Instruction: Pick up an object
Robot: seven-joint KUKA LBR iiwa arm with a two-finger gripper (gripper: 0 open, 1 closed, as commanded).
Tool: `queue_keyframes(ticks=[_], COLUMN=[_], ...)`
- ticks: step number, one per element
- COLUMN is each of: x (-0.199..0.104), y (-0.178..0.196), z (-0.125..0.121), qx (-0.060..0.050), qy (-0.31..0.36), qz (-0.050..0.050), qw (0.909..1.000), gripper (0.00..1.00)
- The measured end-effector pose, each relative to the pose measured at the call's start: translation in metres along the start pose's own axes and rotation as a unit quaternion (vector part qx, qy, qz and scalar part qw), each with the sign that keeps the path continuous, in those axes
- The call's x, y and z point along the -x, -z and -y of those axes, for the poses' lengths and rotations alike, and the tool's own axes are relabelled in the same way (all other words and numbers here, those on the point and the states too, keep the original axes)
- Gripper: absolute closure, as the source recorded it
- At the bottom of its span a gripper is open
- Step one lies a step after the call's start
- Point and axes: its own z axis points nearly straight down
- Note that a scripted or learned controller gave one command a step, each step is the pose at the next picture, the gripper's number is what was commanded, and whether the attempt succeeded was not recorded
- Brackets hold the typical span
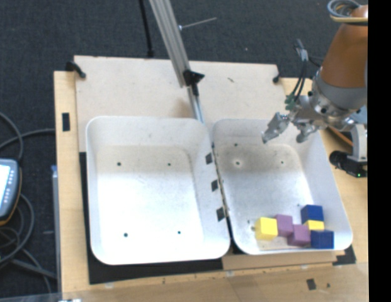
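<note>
Several small blocks lie clustered in the near right corner of the right bin (pixel 245 168): a yellow block (pixel 267 228), two purple blocks (pixel 292 229), a blue block (pixel 312 213) with a small yellow one (pixel 315 225) below it, and another blue block (pixel 322 239). My gripper (pixel 288 130) hangs over the far right edge of that bin, well above and behind the blocks. Its two fingers stand apart, open, with nothing between them.
The left bin (pixel 151 187) sits beside the right one, their rims meeting in the middle. A slanted metal pole (pixel 173 36) rises from behind the bins. A handheld screen device (pixel 5 187) and cables lie off the bench at the left.
</note>
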Motion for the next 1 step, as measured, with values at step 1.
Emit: queue_keyframes(ticks=[1], x=[-0.0119], y=[0.0358], z=[0.0703], qx=[0.0], qy=[-0.001], qz=[0.0], qw=[1.0], gripper=[0.0])
